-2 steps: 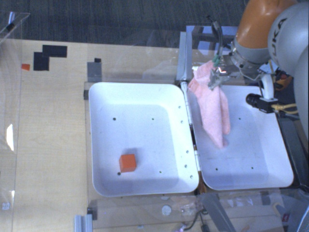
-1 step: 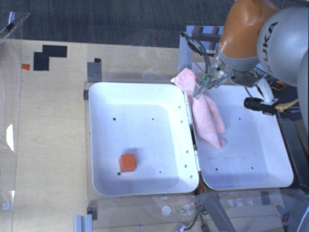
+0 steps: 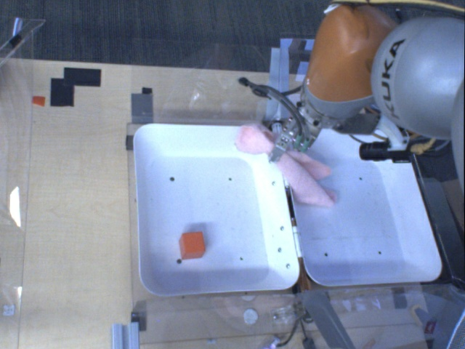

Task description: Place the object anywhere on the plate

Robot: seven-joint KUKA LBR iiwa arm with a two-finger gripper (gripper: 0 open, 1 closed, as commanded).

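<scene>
Pink cloth [image 3: 301,169] hangs draped over the seam between the two bins, one lobe over the left bin [image 3: 211,209], the longer part trailing into the right bin [image 3: 378,224]. It bunches up at mid-length, prob. because it's lifted there. The pincer [image 3: 285,145] sits right at that bunch, touching cloth; whether it's apart or clamped, can't tell, wrist hides the tips. No plate seen on the bench [image 3: 73,195]. An orange cube [image 3: 192,245] lies alone in the left bin, well apart from the arm [image 3: 378,57].
</scene>
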